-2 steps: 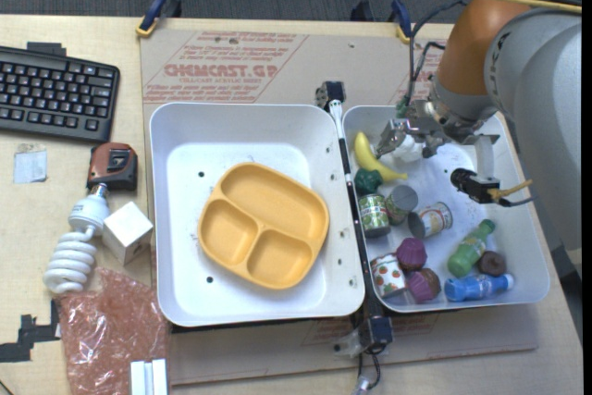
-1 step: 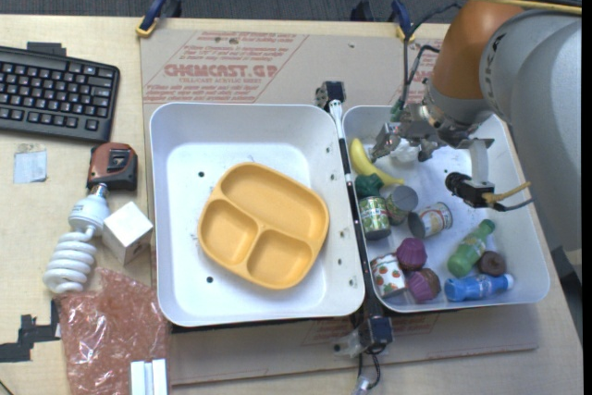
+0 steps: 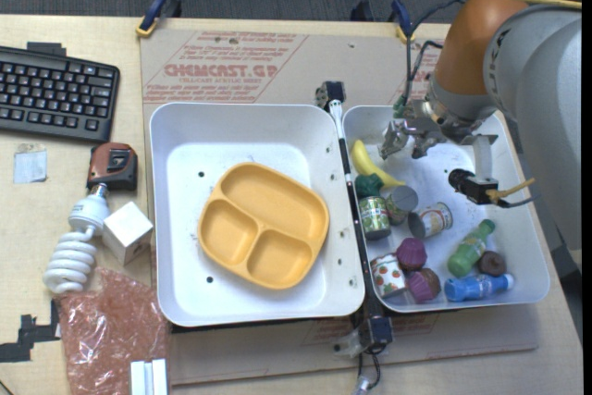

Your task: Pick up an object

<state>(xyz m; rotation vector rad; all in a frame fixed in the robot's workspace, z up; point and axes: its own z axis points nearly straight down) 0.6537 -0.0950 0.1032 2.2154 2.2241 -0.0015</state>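
My gripper point(image 3: 402, 143) hangs over the far left part of the right bin point(image 3: 527, 240), open, with nothing between its fingers. A yellow banana point(image 3: 366, 164) lies just below and left of it, against the bin's left wall. Nearer the front lie a dark green lump point(image 3: 369, 185), a green can point(image 3: 375, 216), a grey can point(image 3: 403, 203) and a silver can point(image 3: 433, 220). A purple fruit point(image 3: 410, 252), a green bottle point(image 3: 470, 247), a brown ring point(image 3: 492, 265), a blue bottle point(image 3: 476, 288) and a red-and-white cup point(image 3: 388, 276) crowd the front.
The left bin point(image 3: 176, 199) holds a yellow divided plate point(image 3: 265, 225). On the bench to the left are a keyboard point(image 3: 55, 92), a tape measure point(image 3: 113, 166), a spiral light bulb point(image 3: 74, 245), a white cube point(image 3: 128, 231) and a pink bag point(image 3: 116, 328).
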